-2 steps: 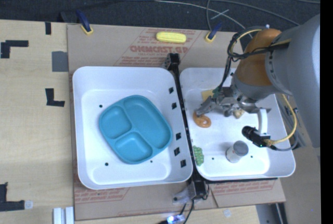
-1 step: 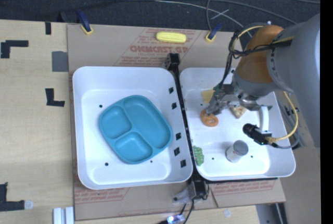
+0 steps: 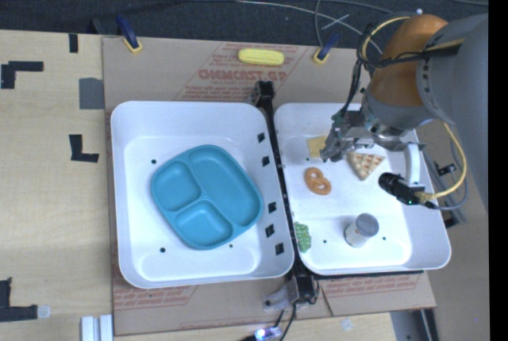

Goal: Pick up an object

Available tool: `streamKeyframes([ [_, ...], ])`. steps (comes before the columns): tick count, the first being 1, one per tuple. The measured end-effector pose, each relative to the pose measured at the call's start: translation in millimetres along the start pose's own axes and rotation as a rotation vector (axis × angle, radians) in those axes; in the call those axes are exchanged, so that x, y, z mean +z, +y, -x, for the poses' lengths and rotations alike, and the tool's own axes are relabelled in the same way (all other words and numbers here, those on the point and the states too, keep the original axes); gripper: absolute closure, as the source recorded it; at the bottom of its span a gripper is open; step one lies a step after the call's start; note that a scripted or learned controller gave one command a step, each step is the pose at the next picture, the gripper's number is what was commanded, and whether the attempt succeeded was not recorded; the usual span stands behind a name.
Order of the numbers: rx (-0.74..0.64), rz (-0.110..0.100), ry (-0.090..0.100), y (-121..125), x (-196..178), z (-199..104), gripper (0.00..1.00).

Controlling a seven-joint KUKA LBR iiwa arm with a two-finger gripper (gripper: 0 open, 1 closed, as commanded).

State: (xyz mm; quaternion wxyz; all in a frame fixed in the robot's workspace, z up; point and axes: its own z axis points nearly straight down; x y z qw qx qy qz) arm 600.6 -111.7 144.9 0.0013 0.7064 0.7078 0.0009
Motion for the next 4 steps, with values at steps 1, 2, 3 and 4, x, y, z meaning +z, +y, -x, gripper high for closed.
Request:
streamKeyframes([
  [1,0.001,0.002,-0.001,2.7,-55.3,10.2,1.0],
  [2,0.001,-0.002,0.0,3.1,-71.5,10.0,1.0],
  [3,-0.004,-0.003,0.003,-9.3,-78.9,-49.8,1.0],
  [4,-0.005,-0.003,0.002,-15.0,-88.0,-99.7,1.0],
])
